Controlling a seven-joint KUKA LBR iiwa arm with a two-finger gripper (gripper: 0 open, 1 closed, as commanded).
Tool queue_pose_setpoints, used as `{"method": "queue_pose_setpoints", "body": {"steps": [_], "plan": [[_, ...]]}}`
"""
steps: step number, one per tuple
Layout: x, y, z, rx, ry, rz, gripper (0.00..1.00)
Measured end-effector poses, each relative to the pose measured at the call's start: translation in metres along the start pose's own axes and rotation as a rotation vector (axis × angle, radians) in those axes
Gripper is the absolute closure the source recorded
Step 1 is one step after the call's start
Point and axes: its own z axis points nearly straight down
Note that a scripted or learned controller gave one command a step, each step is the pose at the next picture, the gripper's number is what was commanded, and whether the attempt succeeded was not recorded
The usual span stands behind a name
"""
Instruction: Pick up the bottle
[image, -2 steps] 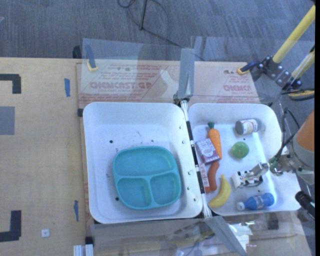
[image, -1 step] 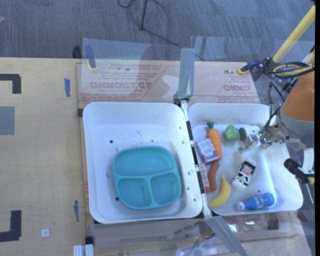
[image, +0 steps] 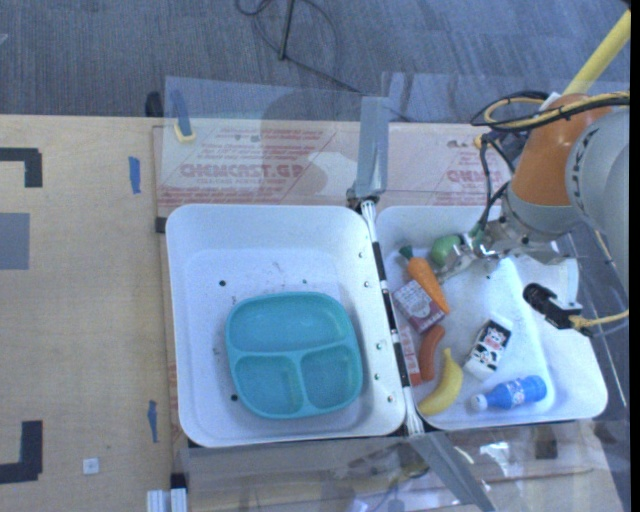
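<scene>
My grey arm with its orange band (image: 548, 160) reaches in from the right, my metal two-finger gripper (image: 468, 250) lowered, pointing left.

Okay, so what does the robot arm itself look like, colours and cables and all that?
The arm is bulky, rounded and grey, with an orange band above the wrist. Black cables loop beside it, and a yellow one runs off near the right bin. The claw is a small metallic piece, too small to make out further.

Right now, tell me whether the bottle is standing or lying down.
Lying down. The bottle rests on its side on the right bin's floor, white cap pointing toward the banana.
</scene>
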Motion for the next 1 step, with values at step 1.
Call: {"method": "queue_pose_setpoints", "body": {"steps": [1], "plan": [[-0.0564, -0.0643, -0.0562, -0.022, -0.001, 0.025, 0.00]]}}
